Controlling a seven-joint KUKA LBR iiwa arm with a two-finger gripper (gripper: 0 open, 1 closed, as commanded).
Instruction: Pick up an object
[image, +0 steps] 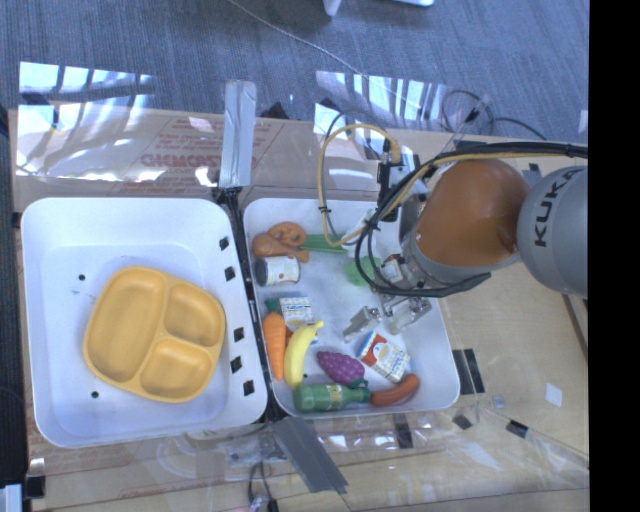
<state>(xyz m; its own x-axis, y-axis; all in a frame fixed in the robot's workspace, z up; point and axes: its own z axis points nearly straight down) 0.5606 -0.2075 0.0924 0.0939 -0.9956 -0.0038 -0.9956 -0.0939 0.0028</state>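
My gripper hangs over the right part of the right bin, below the orange wrist band. Its metal fingers stand apart, open, with nothing between them. Just beneath it lies a small white and red carton. Further left and toward the front lie a purple toy fruit, a banana, a carrot, a green bottle and a red sausage. A small can, a brown toy and a little box sit toward the back left.
The left bin holds a yellow divided plate. A green piece lies by the right bin's back wall. Yellow and black cables loop from the arm over that wall. A ridge separates the bins.
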